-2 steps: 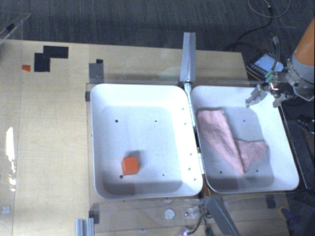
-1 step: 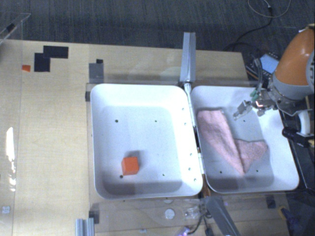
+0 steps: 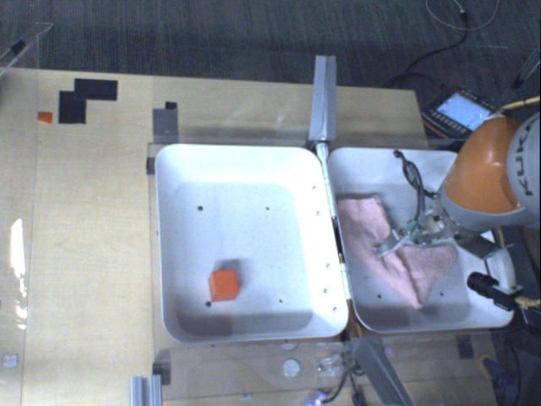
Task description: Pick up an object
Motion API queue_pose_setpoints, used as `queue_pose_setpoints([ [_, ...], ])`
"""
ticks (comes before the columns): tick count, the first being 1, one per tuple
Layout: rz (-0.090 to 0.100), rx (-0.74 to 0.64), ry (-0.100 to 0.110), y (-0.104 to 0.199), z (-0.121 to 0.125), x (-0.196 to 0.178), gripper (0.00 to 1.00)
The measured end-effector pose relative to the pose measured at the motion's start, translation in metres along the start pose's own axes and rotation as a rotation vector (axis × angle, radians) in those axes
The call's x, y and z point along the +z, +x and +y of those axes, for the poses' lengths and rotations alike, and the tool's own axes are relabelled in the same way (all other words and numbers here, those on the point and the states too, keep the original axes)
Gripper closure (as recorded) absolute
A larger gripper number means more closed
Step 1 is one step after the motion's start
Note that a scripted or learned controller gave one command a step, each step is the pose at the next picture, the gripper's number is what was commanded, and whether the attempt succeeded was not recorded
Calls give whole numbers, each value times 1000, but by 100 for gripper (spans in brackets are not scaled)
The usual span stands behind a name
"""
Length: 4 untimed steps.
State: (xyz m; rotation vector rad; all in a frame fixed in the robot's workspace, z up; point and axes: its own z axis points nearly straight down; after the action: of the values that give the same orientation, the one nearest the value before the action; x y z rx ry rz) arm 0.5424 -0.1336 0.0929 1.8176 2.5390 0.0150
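Pale wooden bench (image 3: 84, 252) carries both bins. Right under the claw (image 3: 408, 237) lies a pink cloth (image 3: 372, 227); whether its jaws grip it I cannot tell. Likely the grasp step; next, lift. Far left sits an orange block (image 3: 224, 285).

Below me, soft fuzzy pink cloth (image 3: 390, 248) lies in smooth matt white plastic bins (image 3: 254, 176); the table (image 3: 84, 252) looks like pale wood.
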Motion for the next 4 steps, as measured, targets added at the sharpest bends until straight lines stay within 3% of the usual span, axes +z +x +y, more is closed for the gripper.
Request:
queue_pose_setpoints([
  [1, -1, -2, -9, 1, 5, -13, 100],
  [2, -1, -2, -9, 1, 5, -13, 0],
  [3, -3, -21, -4, 12, -2, -1, 0],
  [4, 5, -189, 9, -15, -25, -39, 0],
])
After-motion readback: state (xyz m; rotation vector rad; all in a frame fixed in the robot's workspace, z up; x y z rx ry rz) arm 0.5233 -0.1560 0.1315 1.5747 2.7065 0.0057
